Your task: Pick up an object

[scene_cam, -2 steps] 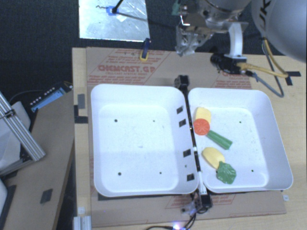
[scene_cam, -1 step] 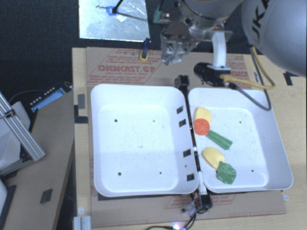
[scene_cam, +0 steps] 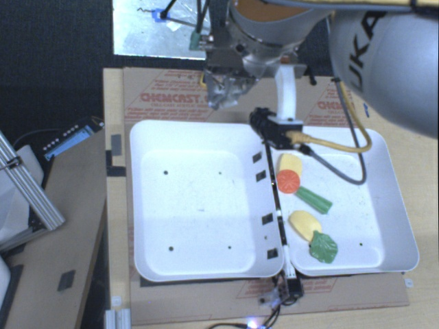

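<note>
The right bin point(scene_cam: 384, 204) holds several small toy foods along its left side. A yellow piece point(scene_cam: 291, 163) lies at the back, touching an orange-red round piece point(scene_cam: 287, 181). A green stick point(scene_cam: 315, 199) lies just right of that. Nearer the front sit a second yellow piece point(scene_cam: 304, 224) and a green leafy piece point(scene_cam: 323, 247), touching each other. My gripper point(scene_cam: 223, 92) hangs high over the cardboard just behind the left bin's back rim, well away from all of these. Nothing shows in its grasp.
The left bin point(scene_cam: 195, 204) sits beside the right one, with black clips point(scene_cam: 267, 218) along the shared rim. Both rest on a cardboard sheet point(scene_cam: 164, 94). A metal frame point(scene_cam: 27, 197) and a blue-trimmed device point(scene_cam: 68, 137) stand off the bench at the left.
</note>
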`<state>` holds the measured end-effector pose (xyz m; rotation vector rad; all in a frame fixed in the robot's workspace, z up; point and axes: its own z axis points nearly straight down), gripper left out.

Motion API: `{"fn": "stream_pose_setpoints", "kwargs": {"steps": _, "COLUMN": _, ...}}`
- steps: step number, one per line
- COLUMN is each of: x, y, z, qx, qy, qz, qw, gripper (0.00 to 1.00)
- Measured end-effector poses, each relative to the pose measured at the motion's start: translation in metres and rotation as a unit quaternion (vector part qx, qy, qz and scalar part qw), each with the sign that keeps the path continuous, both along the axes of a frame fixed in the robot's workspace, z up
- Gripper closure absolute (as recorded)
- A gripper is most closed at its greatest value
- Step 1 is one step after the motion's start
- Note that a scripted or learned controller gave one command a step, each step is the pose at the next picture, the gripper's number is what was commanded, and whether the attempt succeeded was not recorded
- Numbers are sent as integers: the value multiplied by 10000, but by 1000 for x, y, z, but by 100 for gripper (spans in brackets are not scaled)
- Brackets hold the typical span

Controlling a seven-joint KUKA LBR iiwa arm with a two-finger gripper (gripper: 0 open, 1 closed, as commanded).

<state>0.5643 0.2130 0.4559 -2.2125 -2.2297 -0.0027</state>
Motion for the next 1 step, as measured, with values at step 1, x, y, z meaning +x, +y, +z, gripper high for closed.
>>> {"fn": "stream_pose_setpoints", "kwargs": {"steps": 1, "x": -54, "y": 23, "z": -6, "qx": -2, "qy": 12, "qz": -4, "qw": 10000, "gripper": 100}}
